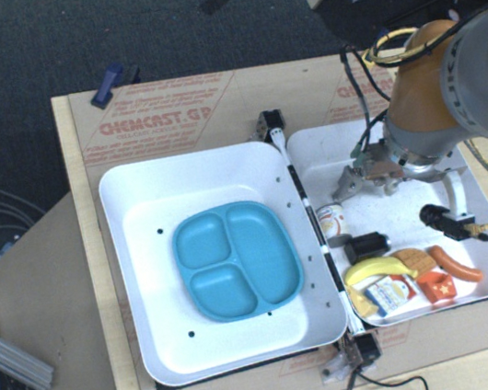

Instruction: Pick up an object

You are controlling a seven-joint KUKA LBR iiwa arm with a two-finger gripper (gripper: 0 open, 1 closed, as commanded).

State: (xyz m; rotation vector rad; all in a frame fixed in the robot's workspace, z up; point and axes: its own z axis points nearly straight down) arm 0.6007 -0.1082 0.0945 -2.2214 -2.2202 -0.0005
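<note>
Closest to the camera, a cluster of play food sits against the front wall of the right bin (pixel 397 214). A small carton (pixel 390 292) lies there with a yellow banana (pixel 369 270) touching it just behind. A red piece (pixel 438 288) sits just beside the carton on the side my arm comes from. An orange-red sausage (pixel 455 263) lies at a slant behind the red piece, and a brown round piece (pixel 412 257) fits between the banana and the sausage.

Just behind the banana lies a black block (pixel 360 245), close to the wall the two bins share. A little farther back, a small pale can (pixel 329 218) with a reddish band rests against that same wall.

In the left bin (pixel 136 218), a blue plate (pixel 237 261) with three compartments lies flat near the middle, well apart from the food.

My gripper (pixel 364 176) hangs over the far half of the right bin, behind the can and clear of it. I cannot tell whether it is spread or pressed together. All the food lies nearer the camera than the gripper does.

Beyond the bins, the surface (pixel 164 110) shows a brown sheet printed with red lettering. A small blue thing (pixel 108 84) lies at its far corner, on the plate's side.
</note>
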